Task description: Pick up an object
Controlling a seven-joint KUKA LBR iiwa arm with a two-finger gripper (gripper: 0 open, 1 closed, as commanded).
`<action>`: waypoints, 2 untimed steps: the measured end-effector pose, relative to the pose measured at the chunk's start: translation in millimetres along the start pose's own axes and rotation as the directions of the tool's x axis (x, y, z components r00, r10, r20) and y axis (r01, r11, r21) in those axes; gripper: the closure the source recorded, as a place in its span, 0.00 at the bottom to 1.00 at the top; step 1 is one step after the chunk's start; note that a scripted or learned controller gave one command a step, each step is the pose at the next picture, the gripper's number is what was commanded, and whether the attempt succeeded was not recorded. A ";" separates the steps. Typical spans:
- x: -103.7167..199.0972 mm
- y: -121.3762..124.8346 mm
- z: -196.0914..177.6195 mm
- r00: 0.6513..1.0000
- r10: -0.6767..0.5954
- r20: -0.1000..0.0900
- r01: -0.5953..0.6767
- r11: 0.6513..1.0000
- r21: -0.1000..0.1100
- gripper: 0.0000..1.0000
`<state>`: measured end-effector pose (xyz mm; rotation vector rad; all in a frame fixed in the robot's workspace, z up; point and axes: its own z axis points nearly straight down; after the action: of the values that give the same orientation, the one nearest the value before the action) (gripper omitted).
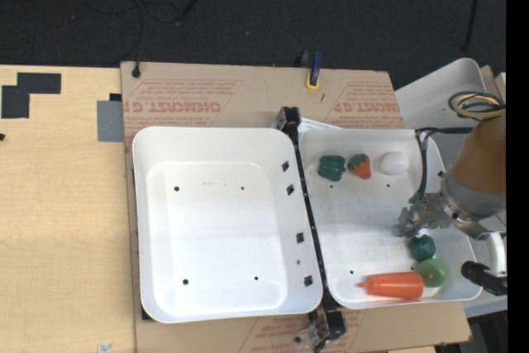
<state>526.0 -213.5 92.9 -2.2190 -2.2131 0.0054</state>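
- Currently the gripper [413,221] sits low in the right bin [364,207], toward its right side; the fingers blur together, so I cannot tell how far open they are, and nothing is visibly held.
- Nearest candidate: small dark green object [423,246], just beside the gripper on its near side, slightly right.
- Light green ball [432,272] lies a little nearer again, touching the orange carrot-shaped piece [395,285], whose long axis runs left-right.
- Farther off: green piece [332,168], orange-red piece [359,166], white object [394,164] by the far wall.
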 end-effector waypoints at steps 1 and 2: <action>1.9 100.1 3.9 1.000 -0.007 0.004 0.007 1.000 -0.013 1.00; 0.0 40.7 4.7 1.000 -0.002 0.002 0.002 1.000 -0.003 1.00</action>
<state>566.7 -213.5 87.9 -2.2195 -2.2176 0.0035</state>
